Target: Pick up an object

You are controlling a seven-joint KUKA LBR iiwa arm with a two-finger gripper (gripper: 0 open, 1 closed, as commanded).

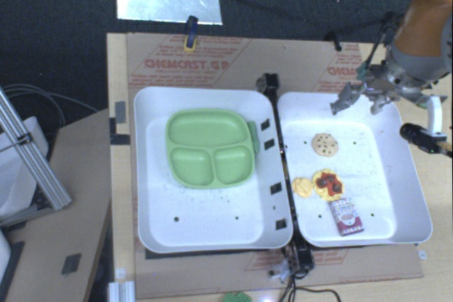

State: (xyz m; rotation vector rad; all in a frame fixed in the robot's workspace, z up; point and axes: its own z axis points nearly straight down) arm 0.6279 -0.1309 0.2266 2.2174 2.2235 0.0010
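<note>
Cookie, round and tan with dark chips, lies flat in your right bin, a little above the middle of its floor. Below it you see a small heap of toy food, yellow at the left and red on top at the right, and just below that heap a red and white packet lies near the bin's lower rim, tilted slightly. These three things sit apart from each other in a loose column, the heap and the packet almost touching.

Your tool hangs over the upper rim of the right bin, above and to the right of the cookie and well apart from it. Its two grey fingers look spread, one pointing toward the left and one toward the right, and nothing is between them. The grey arm with its orange band comes in from the upper right.

Your left bin holds a green tray with three compartments, resting flat in the upper half of the bin. Both bins sit side by side on a brown board on the desk, with black clips along the seam between them.
</note>
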